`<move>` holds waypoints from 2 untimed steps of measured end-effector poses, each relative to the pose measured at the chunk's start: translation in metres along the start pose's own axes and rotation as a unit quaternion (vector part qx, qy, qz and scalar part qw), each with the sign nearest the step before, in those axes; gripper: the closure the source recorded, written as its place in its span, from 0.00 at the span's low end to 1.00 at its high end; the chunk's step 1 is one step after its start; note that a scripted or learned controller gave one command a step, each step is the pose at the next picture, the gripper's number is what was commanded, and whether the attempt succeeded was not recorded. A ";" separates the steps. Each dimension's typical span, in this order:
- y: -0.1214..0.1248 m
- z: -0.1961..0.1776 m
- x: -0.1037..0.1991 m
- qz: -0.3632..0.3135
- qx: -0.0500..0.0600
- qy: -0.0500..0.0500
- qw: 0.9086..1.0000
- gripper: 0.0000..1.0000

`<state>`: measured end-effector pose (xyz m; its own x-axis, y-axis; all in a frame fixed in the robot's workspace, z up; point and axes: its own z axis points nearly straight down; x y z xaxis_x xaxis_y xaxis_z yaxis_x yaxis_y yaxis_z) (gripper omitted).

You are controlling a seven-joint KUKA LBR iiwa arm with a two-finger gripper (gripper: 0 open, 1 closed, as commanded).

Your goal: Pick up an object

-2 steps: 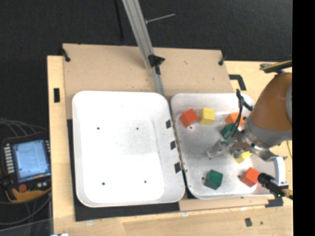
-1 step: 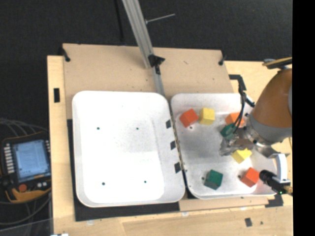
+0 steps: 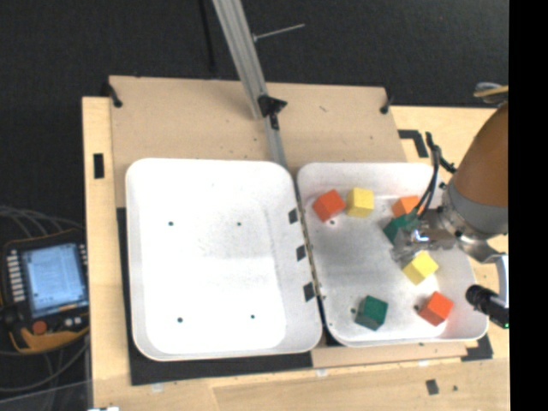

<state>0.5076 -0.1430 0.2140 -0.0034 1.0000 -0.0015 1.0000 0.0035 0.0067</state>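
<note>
Blocks, seven in all, lie in the right bin (image 3: 342,336): an orange block (image 3: 328,205) and a yellow block (image 3: 361,200) side by side at the far left; a second orange block (image 3: 405,205) at the far right; a dark green block (image 3: 397,228) just near of it; a second yellow block (image 3: 420,267) at mid right; a green block (image 3: 372,312) at near centre; and a third orange block (image 3: 436,307) in the near right corner. The gripper (image 3: 414,236) hangs low over the right part of this bin, between the dark green block and the second yellow block, close beside both. Whether it grasps either cannot be told. The left bin (image 3: 137,255) adjoins the right bin. A tablet-like screen (image 3: 51,276) sits at the far left of the scene.
</note>
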 end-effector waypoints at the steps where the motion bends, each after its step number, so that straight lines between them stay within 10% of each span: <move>1: 0.002 -0.022 -0.001 0.000 0.001 0.000 1.000 1.00; 2: 0.010 -0.016 0.054 -0.002 0.003 0.001 1.000 1.00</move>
<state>0.5174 -0.0890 0.2301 -0.0075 1.0000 0.0007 1.0000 0.0075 0.0012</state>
